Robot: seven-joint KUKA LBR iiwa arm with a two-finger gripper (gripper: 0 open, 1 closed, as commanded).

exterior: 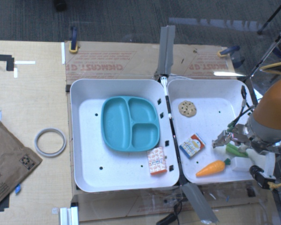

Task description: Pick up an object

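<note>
From the camera view, you have the gripper [229,142] low over the right bin [210,90], near its right wall, with the orange band of the arm [274,109] above it. Whether it is released or clenched you cannot tell from here, so do not count anything as held.

The likeliest target is the green object [239,150], lying against the right wall just under the gripper and partly hidden by it; its shape and heading are too covered to judge. The carrot [210,168] lies close by, toward the bin's front edge. Its long axis runs nearly along that front edge, tilted slightly, the green top toward the right wall and the tip toward the divider between the bins.

To do this step well, set the fingers across the short width of whatever you take, not along its length, and keep clear of the wall. The small carton [192,146] sits toward the bin's middle, the cookie [187,108] nearer the back edge.
</note>
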